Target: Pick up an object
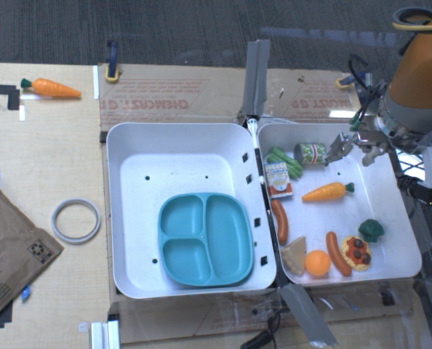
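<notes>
The right bin (390,195) holds several toy foods. Among them are a carrot (325,192), a small can (310,153), green beans (285,162), a little carton (276,178), two sausages (280,220) (338,253), an orange (318,263), a bread wedge (294,254), broccoli (371,230) and a pizza slice (356,251). My gripper (354,151) hangs over the bin's back right part, just right of the can and above the carrot. It is open, its fingers spread with nothing between them.
A teal divided plate (205,238) lies in the left bin (129,195). Outside the bins, on the bench to the left, are another carrot (50,88), a tape ring (76,219) and a cardboard box (5,253). A grey divider post (256,78) stands behind the bins.
</notes>
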